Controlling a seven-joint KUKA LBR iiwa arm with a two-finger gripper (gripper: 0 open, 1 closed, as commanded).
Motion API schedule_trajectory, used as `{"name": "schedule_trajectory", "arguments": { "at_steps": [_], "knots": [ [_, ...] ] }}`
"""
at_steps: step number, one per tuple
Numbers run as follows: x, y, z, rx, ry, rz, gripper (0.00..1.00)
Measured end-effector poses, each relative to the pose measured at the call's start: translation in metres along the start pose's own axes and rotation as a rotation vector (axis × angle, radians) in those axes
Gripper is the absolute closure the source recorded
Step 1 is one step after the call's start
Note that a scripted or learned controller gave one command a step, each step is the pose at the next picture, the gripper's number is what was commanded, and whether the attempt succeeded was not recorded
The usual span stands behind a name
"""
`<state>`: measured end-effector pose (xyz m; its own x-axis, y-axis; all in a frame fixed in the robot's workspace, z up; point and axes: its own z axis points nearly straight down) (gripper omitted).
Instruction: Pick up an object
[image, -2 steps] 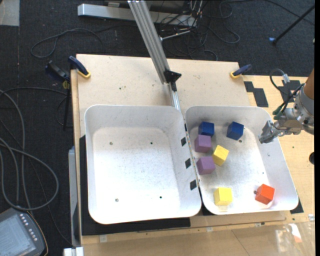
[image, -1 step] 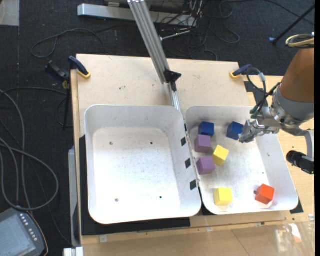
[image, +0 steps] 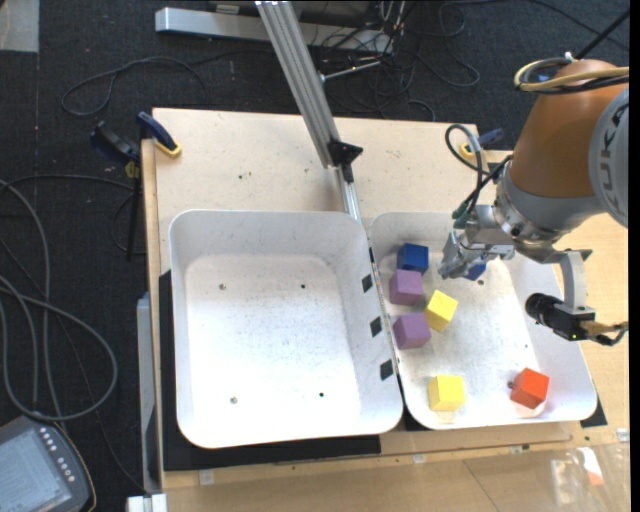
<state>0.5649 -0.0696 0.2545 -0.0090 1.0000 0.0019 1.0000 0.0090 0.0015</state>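
While the grey arm (image: 570, 150) is reaching in from three o'clock, its claw (image: 462, 262) is hanging over the right bin (image: 560, 395), seemingly pinching a small blue block (image: 477, 268). At its nine o'clock a blue cube (image: 412, 257) is sitting, with matte purple (image: 406, 287), yellow (image: 442, 309) and orange (image: 530, 387) cubes toward six.

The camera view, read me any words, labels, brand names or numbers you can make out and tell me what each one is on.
"UK": white letters at the picture's right edge on the arm's grey shell, cut off by the frame, so the full word cannot be read.
Device at the bottom left corner: its screen and buttons are too small and blurred to read.
Blocks and both bins: no lettering visible.
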Motion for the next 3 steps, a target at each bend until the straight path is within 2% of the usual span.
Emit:
{"name": "schedule_trajectory", "arguments": {
  "at_steps": [3],
  "knots": [
    [0.155,0.04,0.028,0.001,-0.001,0.002,1.0]
  ]
}}
